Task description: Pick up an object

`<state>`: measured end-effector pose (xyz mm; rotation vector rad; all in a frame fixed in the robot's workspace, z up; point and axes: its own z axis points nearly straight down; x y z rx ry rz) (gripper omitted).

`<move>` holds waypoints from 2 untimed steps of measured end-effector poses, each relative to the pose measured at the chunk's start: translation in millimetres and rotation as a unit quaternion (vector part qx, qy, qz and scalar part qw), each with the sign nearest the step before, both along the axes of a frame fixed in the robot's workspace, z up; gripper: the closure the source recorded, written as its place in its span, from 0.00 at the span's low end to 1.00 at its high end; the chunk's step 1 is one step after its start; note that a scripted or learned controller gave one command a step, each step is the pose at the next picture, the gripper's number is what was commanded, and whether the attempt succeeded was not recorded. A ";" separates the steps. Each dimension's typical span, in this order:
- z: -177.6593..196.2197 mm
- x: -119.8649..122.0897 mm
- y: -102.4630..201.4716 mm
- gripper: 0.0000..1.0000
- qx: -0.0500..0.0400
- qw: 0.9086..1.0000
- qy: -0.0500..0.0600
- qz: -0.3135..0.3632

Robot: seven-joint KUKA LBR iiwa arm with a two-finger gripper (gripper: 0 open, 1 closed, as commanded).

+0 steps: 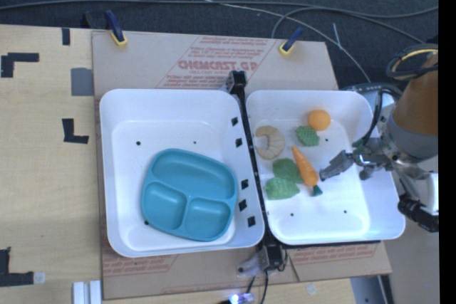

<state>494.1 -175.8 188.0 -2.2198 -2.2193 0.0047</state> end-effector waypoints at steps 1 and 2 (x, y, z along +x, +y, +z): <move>-44.2 -1.7 4.8 0.00 0.001 1.000 0.001 0.000; -96.6 -2.3 5.3 0.00 0.000 1.000 0.000 0.000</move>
